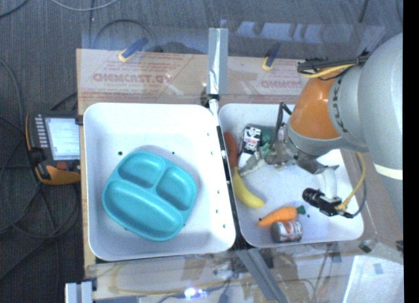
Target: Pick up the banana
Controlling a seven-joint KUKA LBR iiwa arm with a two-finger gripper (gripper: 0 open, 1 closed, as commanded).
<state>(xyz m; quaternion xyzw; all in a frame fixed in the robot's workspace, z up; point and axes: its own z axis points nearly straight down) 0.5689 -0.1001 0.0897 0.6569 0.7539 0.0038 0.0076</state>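
Banana (247, 190) lies in the right bin (350, 230), at its left wall, with a carrot (279, 215) and a small can (287, 231) nearer. Just above it the gripper (253, 163) hangs, jaws apparently spread. The can's label is too blurred to read.

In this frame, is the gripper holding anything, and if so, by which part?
Nothing is held. The gripper hovers with open fingers just above the top end of the banana, which lies flat in the right bin, not between the fingers.
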